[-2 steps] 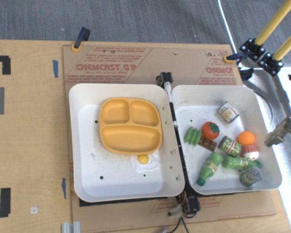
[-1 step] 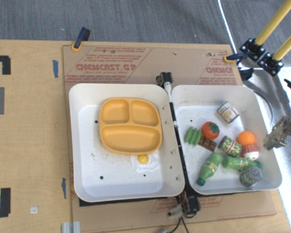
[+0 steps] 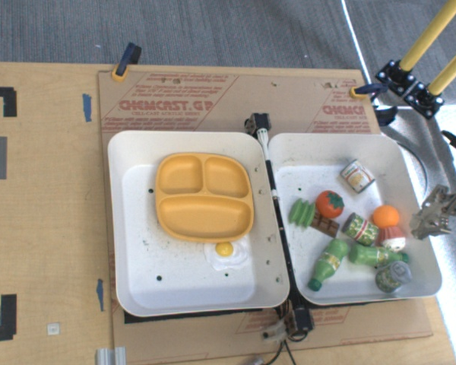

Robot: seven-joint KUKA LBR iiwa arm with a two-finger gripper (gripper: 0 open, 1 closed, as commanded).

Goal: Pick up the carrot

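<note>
The carrot (image 3: 386, 217) shows as a short, rounded orange lump in the right bin (image 3: 308, 152). From this angle it looks nearly round, so its long axis and the way it points cannot be told. It lies a little to the view's left of the gripper (image 3: 432, 220), apart from it, with nothing between the two but bare bin floor.

The gripper sits at the bin's right rim, about level with the carrot. Whether it is released or clenched cannot be told, and nothing is seen held in it.

Just below the carrot, and below-left of the gripper, is a red-and-white toy (image 3: 395, 242). A dark can (image 3: 359, 228) lies touching the carrot's left side. Farther left of the gripper are a tomato (image 3: 329, 202) and a green ridged piece (image 3: 302, 213). Below-left of it lie two green bottles (image 3: 328, 263) and a grey-green can (image 3: 393, 276). Above-left stands a small white-labelled can (image 3: 357, 176).

Well to the gripper's left, the left bin (image 3: 129, 204) holds a yellow divided plate (image 3: 204, 196) and a fried egg (image 3: 225, 250).
</note>
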